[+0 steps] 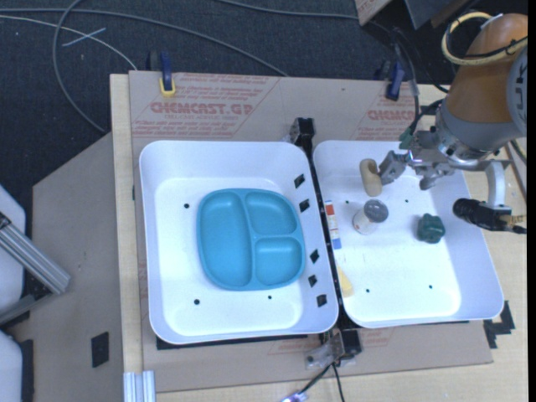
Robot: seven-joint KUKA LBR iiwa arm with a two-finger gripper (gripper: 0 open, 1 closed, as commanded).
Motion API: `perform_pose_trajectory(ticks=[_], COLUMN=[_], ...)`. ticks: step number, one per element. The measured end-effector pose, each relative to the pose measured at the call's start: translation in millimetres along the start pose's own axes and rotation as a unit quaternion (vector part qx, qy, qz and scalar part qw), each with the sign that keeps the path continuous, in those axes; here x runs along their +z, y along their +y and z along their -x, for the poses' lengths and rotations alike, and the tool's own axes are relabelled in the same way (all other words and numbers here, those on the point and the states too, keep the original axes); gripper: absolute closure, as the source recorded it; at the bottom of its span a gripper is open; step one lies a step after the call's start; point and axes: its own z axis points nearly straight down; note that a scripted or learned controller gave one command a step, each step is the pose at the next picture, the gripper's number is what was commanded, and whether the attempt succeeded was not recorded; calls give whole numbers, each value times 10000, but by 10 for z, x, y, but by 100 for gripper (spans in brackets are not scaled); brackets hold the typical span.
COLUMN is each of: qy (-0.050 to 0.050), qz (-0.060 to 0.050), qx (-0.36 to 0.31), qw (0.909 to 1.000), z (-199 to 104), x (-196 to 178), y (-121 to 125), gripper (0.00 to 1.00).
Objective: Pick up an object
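While the arm (486,65) hovers over the right bin (419,300), this looks like the approach step; next it must drop onto one object. Gripper (414,167) state: cannot tell. Left bin (167,308) holds a blue plate (249,239); right bin holds green lump (430,228), grey cap (374,212), tan piece (369,175).

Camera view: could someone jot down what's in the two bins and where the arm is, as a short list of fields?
left bin: blue divided plate
right bin: tan piece, grey round piece, green lump, small items by the divider
arm: over the right bin's far side
gripper: near the tan piece, holding nothing visible
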Motion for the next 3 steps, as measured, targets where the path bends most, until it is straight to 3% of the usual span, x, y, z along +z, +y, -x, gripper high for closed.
perform_pose_trajectory(ticks=[2,3], qy=[3,1], qz=[10,41], qx=[9,1], qw=[10000,10000], z=[23,21], x=[1103,957], y=[5,24], gripper=[0,100])
